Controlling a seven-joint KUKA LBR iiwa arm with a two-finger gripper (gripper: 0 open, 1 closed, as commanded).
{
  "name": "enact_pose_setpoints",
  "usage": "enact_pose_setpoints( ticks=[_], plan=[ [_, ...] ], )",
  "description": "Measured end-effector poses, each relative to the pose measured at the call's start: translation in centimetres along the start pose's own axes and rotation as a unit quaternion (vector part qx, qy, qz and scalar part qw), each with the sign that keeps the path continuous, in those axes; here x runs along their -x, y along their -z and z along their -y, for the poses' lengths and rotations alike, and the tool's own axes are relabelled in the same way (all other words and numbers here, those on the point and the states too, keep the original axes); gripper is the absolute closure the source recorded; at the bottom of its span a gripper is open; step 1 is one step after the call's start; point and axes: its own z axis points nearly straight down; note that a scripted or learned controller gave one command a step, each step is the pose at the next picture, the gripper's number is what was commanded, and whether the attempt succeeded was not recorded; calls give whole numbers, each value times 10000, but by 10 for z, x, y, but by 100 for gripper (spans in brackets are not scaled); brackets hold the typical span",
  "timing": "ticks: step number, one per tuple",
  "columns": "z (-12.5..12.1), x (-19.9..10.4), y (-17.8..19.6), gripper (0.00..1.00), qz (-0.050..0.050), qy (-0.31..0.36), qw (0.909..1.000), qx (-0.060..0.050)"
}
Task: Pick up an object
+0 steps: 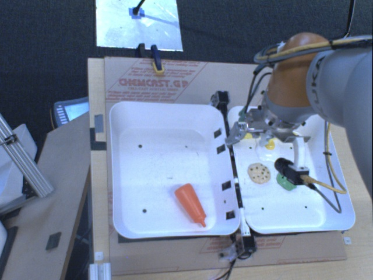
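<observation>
Two shallow white bins side by side on a bench. In the left bin (134, 156), an orange carrot (191, 203) lying near the front right corner, tip toward the front. In the right bin (303, 214), a round cookie (259, 172) with dark chips near the middle, a small green piece (285, 182) just to its right, and something yellow (269, 145) behind, partly hidden. Grey arm (338, 80) reaching in from the right, gripper (256, 128) low over the back of the right bin, beside the divider. Jaws: cannot tell whether open or closed. Nothing seen held.
</observation>
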Motion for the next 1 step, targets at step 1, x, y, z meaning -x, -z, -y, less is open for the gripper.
enact_pose_setpoints(
  ticks=[1],
  plan=[
    [-57,-63,129,0,-5,48,9999,134]
  ],
)
